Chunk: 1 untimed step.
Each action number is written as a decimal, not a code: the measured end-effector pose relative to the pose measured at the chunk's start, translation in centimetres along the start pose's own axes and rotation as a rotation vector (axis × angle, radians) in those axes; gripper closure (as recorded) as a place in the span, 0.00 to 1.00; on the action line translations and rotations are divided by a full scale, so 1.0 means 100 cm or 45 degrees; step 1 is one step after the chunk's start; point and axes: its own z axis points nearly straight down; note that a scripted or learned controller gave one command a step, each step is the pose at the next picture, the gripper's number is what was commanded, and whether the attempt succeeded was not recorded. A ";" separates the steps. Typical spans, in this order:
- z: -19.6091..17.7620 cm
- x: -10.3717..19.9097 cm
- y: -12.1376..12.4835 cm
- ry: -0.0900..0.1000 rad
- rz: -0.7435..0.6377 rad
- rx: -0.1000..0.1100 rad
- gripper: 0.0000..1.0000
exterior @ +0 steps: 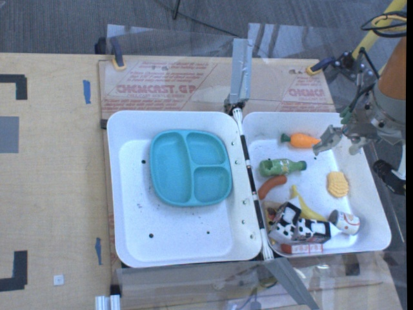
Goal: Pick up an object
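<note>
Two shallow white bins side by side across the middle of the frame, on a bench of pale wood. In the left bin (pixel 122 237), a teal divided plate (pixel 191 167), lying flat toward the upper right of that bin. In the right bin (pixel 377 234), a scatter of toys: an orange carrot (pixel 301 140) near the top, a green bottle (pixel 280 166) on its side below it, a red sausage (pixel 271 186) just under the bottle, a yellow round waffle-like piece (pixel 337 184) to the right, a yellow banana (pixel 306 205) running down toward a black-and-white cow toy (pixel 297 225) at the lower edge, and a white ball-like item (pixel 349 222) at lower right. At the upper right of the frame, the gripper (pixel 341 139) hanging over the right bin's upper right corner, fingers spread apart with nothing between them (carrot just to the left, not touched). Above it, the grey arm with its orange band (pixel 393 76), at the right edge.
</note>
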 end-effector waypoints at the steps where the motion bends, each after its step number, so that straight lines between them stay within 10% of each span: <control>1: 0.136 0.032 0.071 -0.002 0.064 -0.003 0.00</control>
